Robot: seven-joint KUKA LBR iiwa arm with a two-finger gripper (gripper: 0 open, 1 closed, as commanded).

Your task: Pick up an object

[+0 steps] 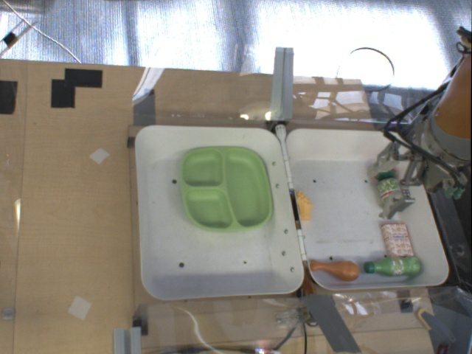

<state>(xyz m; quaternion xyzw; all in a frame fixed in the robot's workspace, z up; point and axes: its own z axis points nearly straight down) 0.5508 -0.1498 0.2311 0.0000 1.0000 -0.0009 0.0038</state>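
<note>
- In the camera view, we take the right bin [346, 153] as our landmark; the gripper [392, 186] hangs over its right-hand part, reaching in from the right with the orange band of the arm just behind it.
- We see a small green-and-white bottle-like item [386, 186] between the metal fingers [402, 198], so we judge the pincer closed on it, though the item is small and partly masked.
- That item sits near the right wall of the right bin, above a pink and white packet [397, 239]. Its long axis looks roughly upright in the picture, running from the bin's back wall toward its front edge; which end is the cap we cannot tell.
- We judge the step in hand to be the grasp itself, with the lift not yet proven. The next move calls for a straight rise clear of the bin floor without the item slipping.
- Along the front edge of the right bin lie a green bottle [392, 267] and an orange-brown drumstick-shaped toy [335, 269], both lying crosswise; a yellow piece [303, 206] rests against its left wall.
- Beyond that left wall, the left bin [162, 271] bears a green divided plate [226, 188].
</note>
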